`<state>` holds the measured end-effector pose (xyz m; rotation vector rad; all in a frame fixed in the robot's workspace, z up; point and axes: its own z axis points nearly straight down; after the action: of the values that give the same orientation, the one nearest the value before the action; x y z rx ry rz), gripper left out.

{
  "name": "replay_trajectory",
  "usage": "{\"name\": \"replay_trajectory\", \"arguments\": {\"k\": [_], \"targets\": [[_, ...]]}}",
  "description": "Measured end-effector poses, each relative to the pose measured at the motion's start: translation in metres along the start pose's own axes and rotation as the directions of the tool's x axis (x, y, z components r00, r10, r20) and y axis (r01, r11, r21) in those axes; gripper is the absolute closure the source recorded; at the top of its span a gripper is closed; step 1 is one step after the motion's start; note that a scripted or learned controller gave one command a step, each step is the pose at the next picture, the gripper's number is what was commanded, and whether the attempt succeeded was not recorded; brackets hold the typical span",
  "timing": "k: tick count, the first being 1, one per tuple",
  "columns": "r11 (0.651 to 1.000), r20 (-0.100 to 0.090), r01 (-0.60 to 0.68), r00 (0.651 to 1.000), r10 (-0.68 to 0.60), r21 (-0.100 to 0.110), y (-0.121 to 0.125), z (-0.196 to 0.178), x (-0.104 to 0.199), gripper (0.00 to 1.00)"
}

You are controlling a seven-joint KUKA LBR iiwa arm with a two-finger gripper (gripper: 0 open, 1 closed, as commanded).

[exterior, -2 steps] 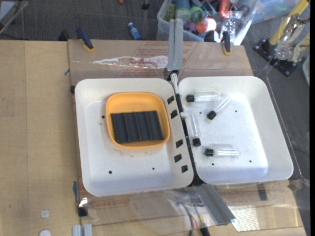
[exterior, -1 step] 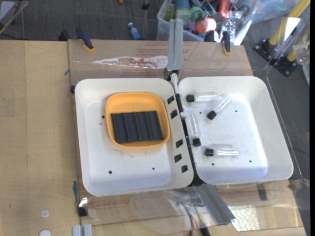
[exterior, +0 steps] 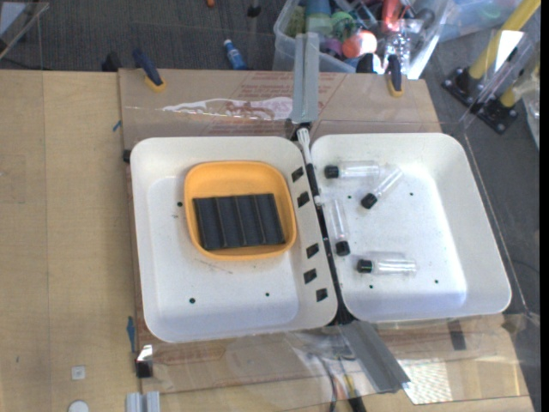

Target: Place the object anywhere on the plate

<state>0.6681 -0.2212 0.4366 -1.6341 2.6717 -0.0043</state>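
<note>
An orange plate with rounded corners sits in the left white bin. A black ridged block lies flat on the plate and covers most of its front half. Several clear plastic tubes with black caps lie loose in the right white bin: one at the back, one slanted beside it, one near the divider and one at the front.
A row of black clips runs along the seam between the bins. Behind the bench stand a clear box of colourful toys and a grey upright bar. Tape and cardboard edge the bins.
</note>
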Motion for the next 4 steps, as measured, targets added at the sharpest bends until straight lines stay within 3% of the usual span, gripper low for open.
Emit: {"name": "replay_trajectory", "arguments": {"k": [1, 2, 3, 4], "targets": [[0.945, 0.001, 0.326, 0.945, -0.326, -0.002, 0.0002, 0.0004, 0.0000, 1.00], [0.756, 0.003, 0.654, 0.756, -0.654, -0.004, 0.0003, 0.0009, 0.0002, 1.00], [0.554, 0.006, 0.833, 0.554, -0.833, -0.006, 0.0054, 0.0013, -0.0098, 1.00], [0.508, 0.007, 0.862, 0.508, -0.862, -0.005, 0.0055, 0.0012, -0.0082, 1.00]]}}
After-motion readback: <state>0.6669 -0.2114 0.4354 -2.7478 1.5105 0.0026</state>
